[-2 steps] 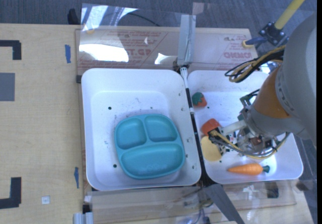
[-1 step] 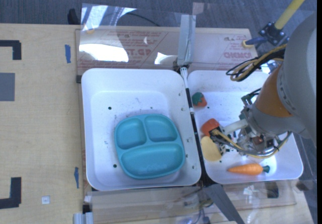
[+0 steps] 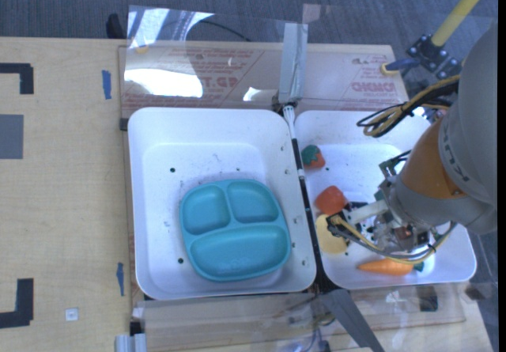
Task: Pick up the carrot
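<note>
Low in the right bin (image 3: 455, 259), the gripper (image 3: 387, 238) hangs over the white floor amid a tangle of wires; whether its jaws are wide or narrow cannot be told from this slant. Just below it lies the carrot (image 3: 386, 266), on its side near the bin's front edge, with its green end pointing right. The carrot sits apart from the tool, with nothing gripping it. Left of the gripper rests a red-orange piece (image 3: 330, 199), and just below that a pale yellow piece (image 3: 328, 236) lies against the bin's left wall. Farther back sits a small orange piece with a green top (image 3: 314, 157). Above the gripper rises the arm (image 3: 474, 145), grey with its orange band, entering from the right with yellow and black cables looped behind it. Across the divider, the left bin (image 3: 150, 184) holds a teal tray (image 3: 234, 229) with three compartments, set toward the front.
</note>
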You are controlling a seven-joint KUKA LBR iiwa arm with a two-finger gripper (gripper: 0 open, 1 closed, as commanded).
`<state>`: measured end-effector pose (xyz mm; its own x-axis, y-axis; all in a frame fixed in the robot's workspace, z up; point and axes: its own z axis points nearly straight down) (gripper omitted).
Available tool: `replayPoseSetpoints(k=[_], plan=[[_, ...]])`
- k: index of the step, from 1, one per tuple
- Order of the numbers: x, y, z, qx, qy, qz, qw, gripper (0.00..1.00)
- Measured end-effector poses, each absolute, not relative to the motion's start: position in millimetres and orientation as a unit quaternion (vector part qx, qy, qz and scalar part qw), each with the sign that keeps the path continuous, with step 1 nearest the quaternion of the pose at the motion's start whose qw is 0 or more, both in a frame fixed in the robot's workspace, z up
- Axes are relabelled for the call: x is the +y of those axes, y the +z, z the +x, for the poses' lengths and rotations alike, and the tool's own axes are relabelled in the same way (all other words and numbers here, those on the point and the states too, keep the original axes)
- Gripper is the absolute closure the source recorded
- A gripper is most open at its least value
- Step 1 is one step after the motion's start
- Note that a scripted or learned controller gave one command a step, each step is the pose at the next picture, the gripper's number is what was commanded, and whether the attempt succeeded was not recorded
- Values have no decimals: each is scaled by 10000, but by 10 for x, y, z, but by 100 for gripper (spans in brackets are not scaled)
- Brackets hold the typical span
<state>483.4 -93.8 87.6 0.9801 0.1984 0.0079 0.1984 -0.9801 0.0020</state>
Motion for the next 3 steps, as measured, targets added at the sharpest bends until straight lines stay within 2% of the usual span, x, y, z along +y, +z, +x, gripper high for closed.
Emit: replayPoseSetpoints(k=[2, 3], plan=[[-930, 1025, 4805, 990, -18, 9951, -11, 100], [-918, 865, 4786, 1016, -10, 9948, -15, 100]])
